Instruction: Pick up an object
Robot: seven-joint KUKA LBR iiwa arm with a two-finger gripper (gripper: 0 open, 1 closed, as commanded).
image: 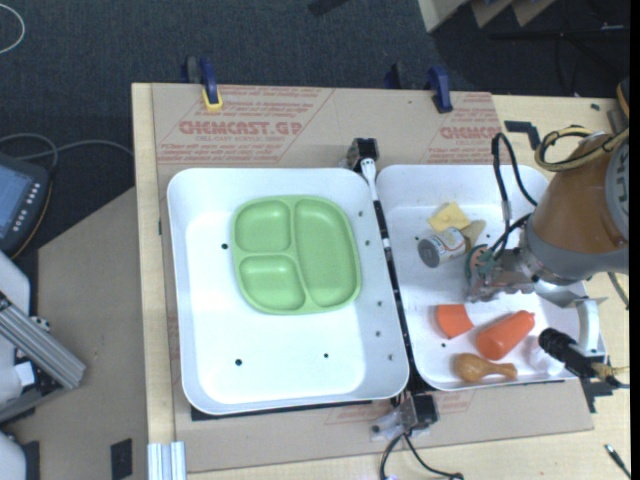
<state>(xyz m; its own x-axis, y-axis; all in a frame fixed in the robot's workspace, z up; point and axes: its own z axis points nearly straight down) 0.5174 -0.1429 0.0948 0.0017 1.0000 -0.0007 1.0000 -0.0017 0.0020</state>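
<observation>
My gripper reaches down into the right bin from the right, under the grey wrist and orange band. Its tip sits near the bin's middle, just above an orange wedge and a larger orange carrot-like piece. A small grey can lies on its side left of the gripper, with a yellow cheese-like piece behind it. A brown drumstick-shaped toy lies at the bin's front edge. Nothing is seen between the gripper's tips.
The left bin holds a green three-compartment plate. Black cables loop over the right bin's back right corner. Blue clamps hold the cardboard sheet at the back edge. A black fitting juts out beside the carrot piece.
</observation>
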